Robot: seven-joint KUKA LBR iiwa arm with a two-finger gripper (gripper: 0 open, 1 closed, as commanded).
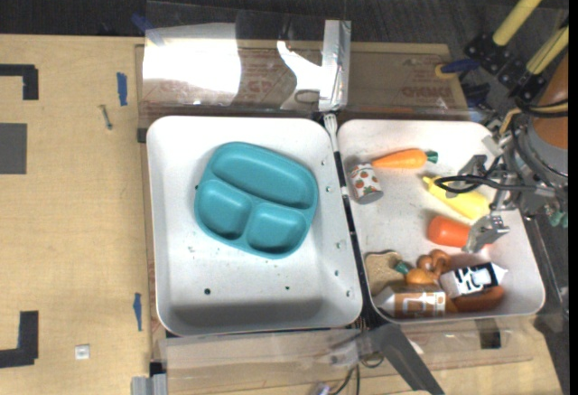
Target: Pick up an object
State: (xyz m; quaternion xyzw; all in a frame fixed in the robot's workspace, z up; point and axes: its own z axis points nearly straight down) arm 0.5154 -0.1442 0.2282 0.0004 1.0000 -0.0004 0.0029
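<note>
My gripper [484, 199] is over the right side of the right bin [397, 133], reaching in from the right. It is open, with one grey fingertip near the bin's back and the other nearer the front. The right end of a yellow toy [456, 200] lies between the two fingertips. An orange round piece [447, 230] sits just in front of the yellow toy, beside the front fingertip [489, 229]. A toy carrot [399, 159] and a small printed can [365, 183] lie toward the bin's back left.
The left bin [172, 230] holds a teal divided plate [256, 197]. Along the right bin's front wall lie a brown bottle [415, 302], a black-and-white package [471, 277] and small brown toys [417, 269]. Black cables [461, 180] hang by the wrist.
</note>
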